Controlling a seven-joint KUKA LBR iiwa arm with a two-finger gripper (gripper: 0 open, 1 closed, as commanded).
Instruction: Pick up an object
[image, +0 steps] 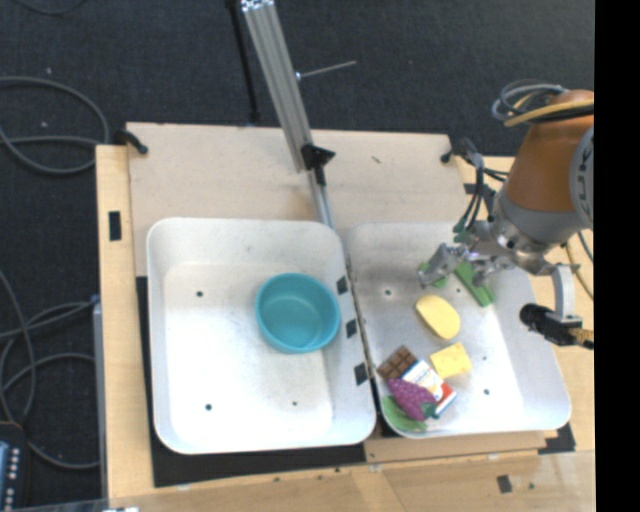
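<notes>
My gripper (456, 277) hangs over the upper middle of the right bin (520, 385). Its green fingers (434, 268) are spread open and hold nothing. Just below and slightly left of it, a pale yellow oval object (438, 316) lies on the bin floor, apart from the fingers. Further toward the front lies a cluster: a yellow block (451, 360), a brown chocolate bar (397, 361), a purple bunch of grapes (408, 398), a small red and white item (441, 396) and a green dish (398, 421) beneath them.
A blue bowl (297, 312) sits in the middle of the left bin (190, 250). A slanted metal pole (285, 90) reaches down to the divide between the bins. The arm's orange band (545, 165) stands at the right, with cables beside it.
</notes>
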